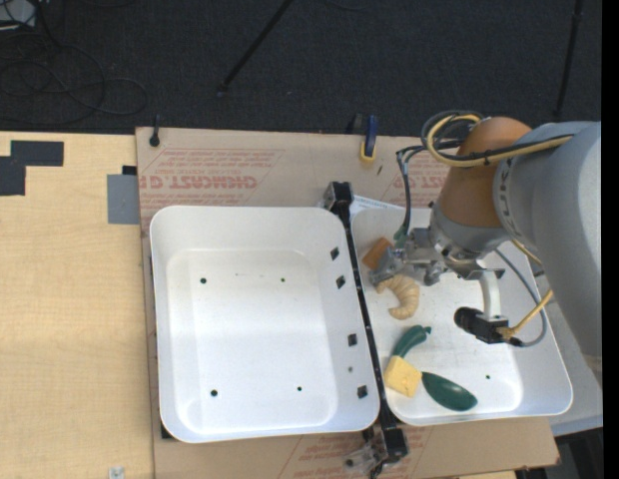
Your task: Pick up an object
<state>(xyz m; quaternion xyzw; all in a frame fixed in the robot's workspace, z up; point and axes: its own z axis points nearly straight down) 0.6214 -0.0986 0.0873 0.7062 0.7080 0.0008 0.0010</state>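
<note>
My gripper [402, 264] hangs low over the far left part of the right bin [555, 391]. Just below it lies a tan croissant-shaped piece [402, 296], and a brown chunk [376, 254] sits close to its left, by the bin's wall. Nearer the front of the same bin lie a small green pepper-like piece [410, 340], a yellow wedge [400, 377] and a dark green oval piece [449, 392]. Whether the gripper touches the tan piece cannot be told from this view.
The left bin [250, 317] sits beside the right one, with a black divider rail [351, 297] between them. The grey arm with its orange band [479, 183] covers the right bin's far right part. A blue clamp [368, 138] stands at the board's far edge.
</note>
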